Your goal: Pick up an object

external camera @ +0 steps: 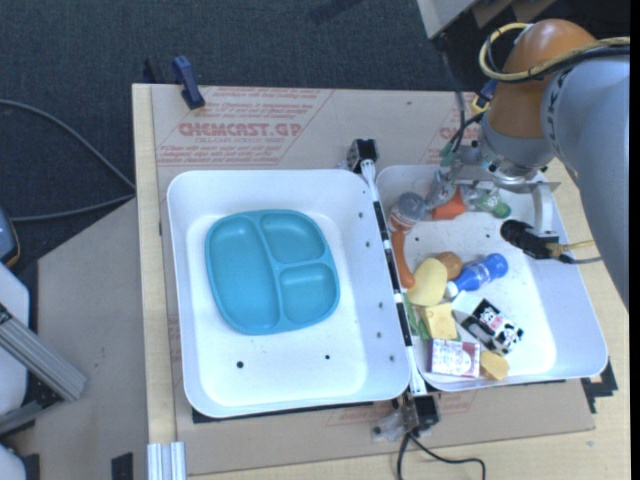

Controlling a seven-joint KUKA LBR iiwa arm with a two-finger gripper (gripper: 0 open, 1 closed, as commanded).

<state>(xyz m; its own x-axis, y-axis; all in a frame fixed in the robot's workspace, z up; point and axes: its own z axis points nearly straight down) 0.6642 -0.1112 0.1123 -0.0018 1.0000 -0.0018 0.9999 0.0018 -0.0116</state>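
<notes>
Two shallow white bins sat side by side on a cardboard-covered counter (250,133). The left bin (190,268) held a single smooth turquoise plastic plate (271,270), rounded and divided into three compartments, lying near the bin's centre.

The right bin (570,308) held a loose cluster of small things. From its centre toward 6 o'clock lay a rounded yellow lemon-shaped toy (428,281), an orange rounded piece (449,264) touching it at 1 o'clock, a blue bottle with a white cap (478,272) lying on its side, a flat yellow block (440,321), a small black-and-white patterned box (495,326), a square pink-and-white packet (453,358) and a yellow wedge (493,366). A long orange carrot-like piece (400,253) lay along the bin's 9 o'clock wall, with a grey rounded object (408,208) at its upper end.

The grey arm with its orange band reached into the bin's 12 o'clock end, where the tool (462,196) sat low over a small orange-red piece (451,207) and a pale green item (494,204). How wide the tool stood could not be told.

Red print on the cardboard read roughly "CHEMCAST GP"; smaller lines were illegible. A blue clamp (186,80) sat at the counter's 11 o'clock corner.
</notes>
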